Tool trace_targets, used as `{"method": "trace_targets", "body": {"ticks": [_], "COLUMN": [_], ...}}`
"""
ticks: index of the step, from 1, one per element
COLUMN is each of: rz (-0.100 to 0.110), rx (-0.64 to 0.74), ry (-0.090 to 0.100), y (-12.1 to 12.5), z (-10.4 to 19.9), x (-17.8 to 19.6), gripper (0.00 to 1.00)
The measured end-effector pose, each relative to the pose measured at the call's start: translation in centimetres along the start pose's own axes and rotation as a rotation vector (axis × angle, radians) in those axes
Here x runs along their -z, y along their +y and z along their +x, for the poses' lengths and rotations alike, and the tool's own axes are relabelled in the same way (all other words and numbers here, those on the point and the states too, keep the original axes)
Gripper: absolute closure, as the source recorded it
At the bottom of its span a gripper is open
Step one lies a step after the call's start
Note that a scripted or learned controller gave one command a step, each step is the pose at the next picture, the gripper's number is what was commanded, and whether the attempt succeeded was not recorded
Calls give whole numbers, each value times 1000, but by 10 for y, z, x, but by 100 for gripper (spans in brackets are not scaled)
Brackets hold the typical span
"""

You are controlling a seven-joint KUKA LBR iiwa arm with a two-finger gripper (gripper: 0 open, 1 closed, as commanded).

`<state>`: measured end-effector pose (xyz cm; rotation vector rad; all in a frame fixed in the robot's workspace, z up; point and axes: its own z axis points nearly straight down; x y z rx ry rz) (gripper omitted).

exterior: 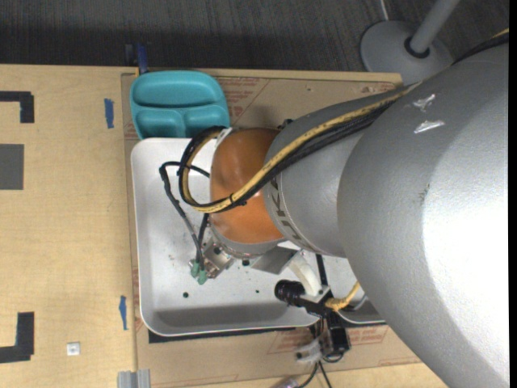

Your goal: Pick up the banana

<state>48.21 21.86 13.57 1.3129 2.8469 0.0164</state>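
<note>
Arm (404, 192) bulk takes most of the camera view, a smooth grey metal cylinder slanting in from the right, with its glossy orange band (242, 188) hanging low over the white bin (161, 297). Judging by that posture, it is reaching straight down into the bin, which would suit a grasp from above. Black and yellow cables (242, 176) loop loosely around the wrist, slack enough to let it turn. The claw lies underneath the wrist, so whether it is spread or pressed together I cannot tell. I cannot make out the banana; it may lie hidden under the arm. The bin is shallow, hard plastic with rounded corners and a few dark specks on its floor. A teal moulded tray (178, 103), matte and soft-edged, sits just beyond the bin's far rim on the tan bench (65, 217).
</note>
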Motion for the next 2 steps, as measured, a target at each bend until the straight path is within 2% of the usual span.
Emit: {"method": "trace_targets", "body": {"ticks": [1, 2], "rz": [8, 6], "rx": [398, 397], "ry": [4, 3], "y": [-3, -2], "z": [0, 0], "x": [-49, -39], "gripper": [100, 100]}}
